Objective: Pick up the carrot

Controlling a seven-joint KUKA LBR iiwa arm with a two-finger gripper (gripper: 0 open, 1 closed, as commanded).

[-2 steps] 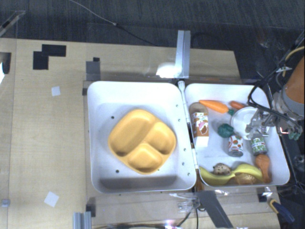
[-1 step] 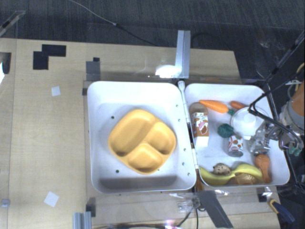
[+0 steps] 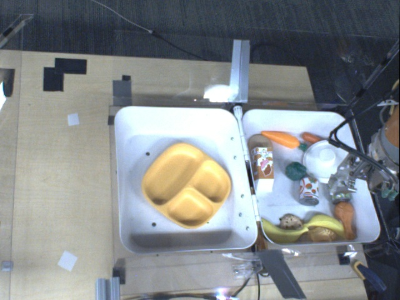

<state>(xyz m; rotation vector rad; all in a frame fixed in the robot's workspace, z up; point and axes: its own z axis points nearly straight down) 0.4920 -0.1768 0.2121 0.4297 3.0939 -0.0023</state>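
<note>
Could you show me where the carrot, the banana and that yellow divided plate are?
carrot [image 3: 280,139]: camera view, middle of its orange body, right bin's far side.
banana [image 3: 281,230]: camera view, its curved left part, right bin's near edge.
yellow divided plate [image 3: 186,183]: camera view, central ridge, left bin.

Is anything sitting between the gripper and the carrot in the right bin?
Yes. The round white cup sits between the gripper, at the right bin's right side, and the orange carrot lying near the bin's far edge.

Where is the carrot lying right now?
The carrot lies in the right bin, along its far edge, between the brown bottle and the white cup.
</note>
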